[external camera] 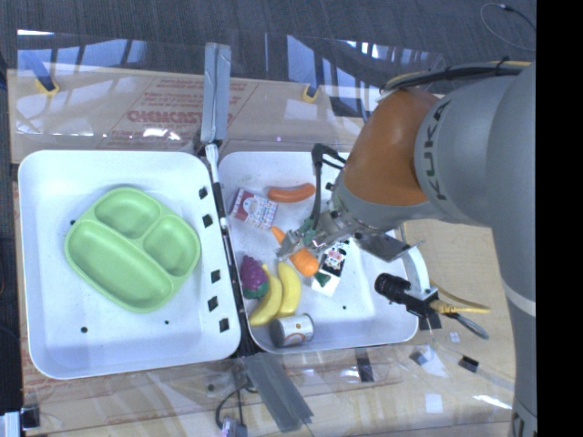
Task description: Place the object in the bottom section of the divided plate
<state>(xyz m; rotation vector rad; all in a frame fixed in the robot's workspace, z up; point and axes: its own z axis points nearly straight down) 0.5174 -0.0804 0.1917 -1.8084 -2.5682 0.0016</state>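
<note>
Camera view: the hand (305, 241) sits low over the orange carrot (305, 260); its grip state cannot be told.

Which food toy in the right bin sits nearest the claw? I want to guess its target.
The orange carrot lies right at the claw. The bananas, purple grapes and hot dog lie farther off.

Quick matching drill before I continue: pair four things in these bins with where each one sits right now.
Things:
1. divided plate
2. sausage
3. can
4. banana

Places:
A. right bin, far edge
B. right bin, near edge
C. left bin, middle
D. right bin, beside the purple item

Pairs: 1-C, 2-A, 3-B, 4-D
</note>
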